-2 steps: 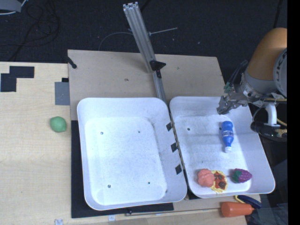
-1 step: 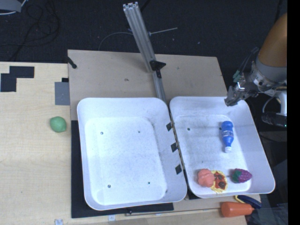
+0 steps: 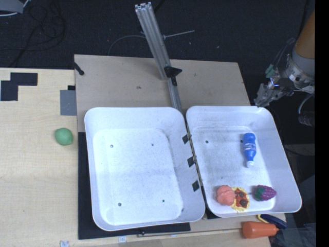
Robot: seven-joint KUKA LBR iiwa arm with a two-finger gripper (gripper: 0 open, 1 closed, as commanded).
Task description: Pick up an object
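The hand (image 3: pixel 264 92) hangs above the counter just past the right bin's (image 3: pixel 288 156) far right corner; whether it is clenched I cannot tell. In that bin a blue bottle (image 3: pixel 249 148) lies by the right wall, and 3 toys cluster along the near edge.

A robotics lab or test cell, by the look of it: two white bins (image 3: pixel 139 118) sit on a plywood board (image 3: pixel 205 84) atop a pale bench (image 3: pixel 31 174), with an aluminium rail (image 3: pixel 154 40) slanting up behind, loose cables (image 3: pixel 46 14) over dark floor, and toy-like props (image 3: pixel 232 196) for handling.
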